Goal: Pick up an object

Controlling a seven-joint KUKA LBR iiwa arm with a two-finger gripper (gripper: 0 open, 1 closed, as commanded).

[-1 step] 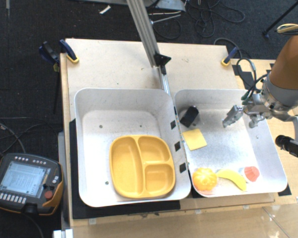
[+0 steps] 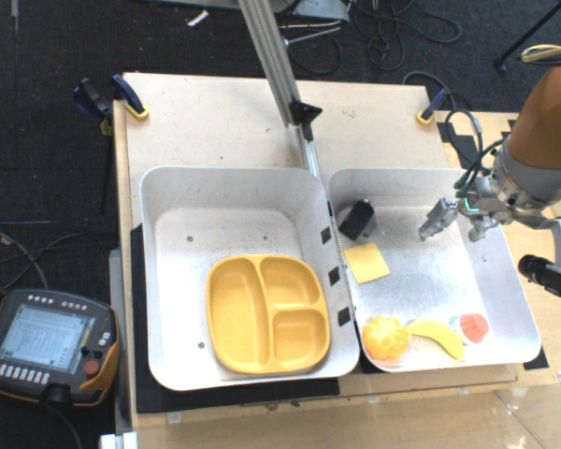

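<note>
My gripper (image 2: 456,225) hangs over the upper right part of the right bin (image 2: 505,293), open, with nothing between its fingers. In that bin lie a black block (image 2: 356,219) near the left wall, a flat yellow square (image 2: 366,262) just below it, and along the front edge an orange (image 2: 386,338), a banana (image 2: 438,336) and a small red piece (image 2: 474,325). The gripper is well right of the black block and above the fruit.
The left bin (image 2: 168,251) holds a yellow divided plate (image 2: 266,313). A metal pole (image 2: 273,50) slants over the bench between the bins. A teach pendant (image 2: 42,344) lies off the bench at lower left. Clamps grip the bench's far corners.
</note>
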